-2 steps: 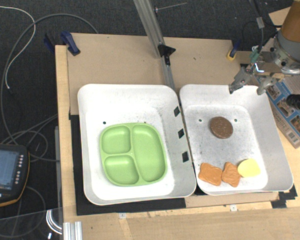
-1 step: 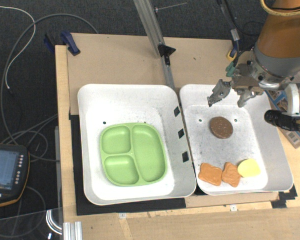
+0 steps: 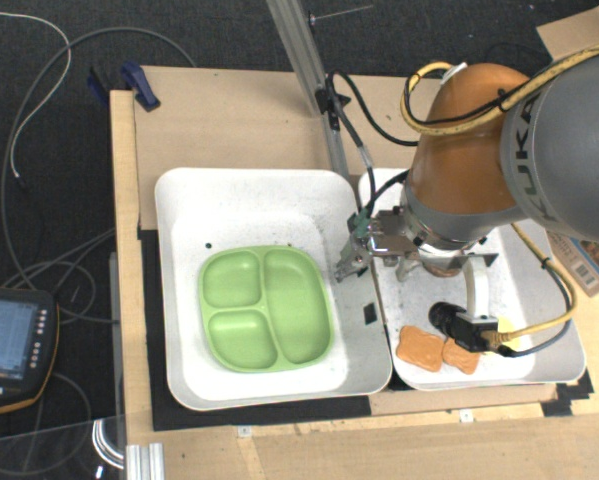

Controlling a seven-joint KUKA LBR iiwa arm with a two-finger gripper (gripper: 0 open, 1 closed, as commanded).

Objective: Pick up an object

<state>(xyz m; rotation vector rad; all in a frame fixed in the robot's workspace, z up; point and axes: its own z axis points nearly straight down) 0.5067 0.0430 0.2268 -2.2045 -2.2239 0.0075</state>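
Camera view: orange, seemingly toast-like object (image 3: 420,349).

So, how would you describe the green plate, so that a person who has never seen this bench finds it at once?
Look at the left white bin of the two on the bench. The green plate lies flat on its floor, toward the near side. It is pale green with rounded corners and three compartments, unlike the small orange pieces in the right bin.

floor (image 3: 49,78) – dark carpet | cables (image 3: 39,118) loose | bench (image 3: 229,108) – wood
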